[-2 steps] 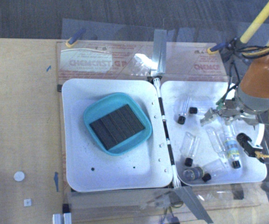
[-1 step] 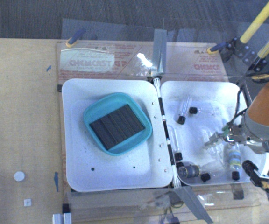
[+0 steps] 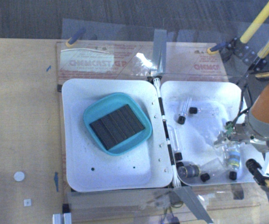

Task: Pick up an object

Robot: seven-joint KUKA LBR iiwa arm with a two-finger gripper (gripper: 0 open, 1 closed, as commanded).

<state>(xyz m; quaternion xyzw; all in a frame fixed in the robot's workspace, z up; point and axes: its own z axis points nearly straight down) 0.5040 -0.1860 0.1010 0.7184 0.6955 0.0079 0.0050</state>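
Reaching in from the right, the grey arm (image 3: 265, 111) with its orange band places the end effector (image 3: 229, 136) low over the right bin (image 3: 204, 90), near its right wall. Whether it is open or closed cannot be determined. A clear bottle (image 3: 232, 158) lies just below it, long axis roughly toward the bin's front edge. Small black-capped vials (image 3: 183, 112) lie nearer the bin's left wall. The left bin (image 3: 74, 125) holds a teal tray (image 3: 117, 123). Both bins rest on a tan wooden surface (image 3: 17, 125).
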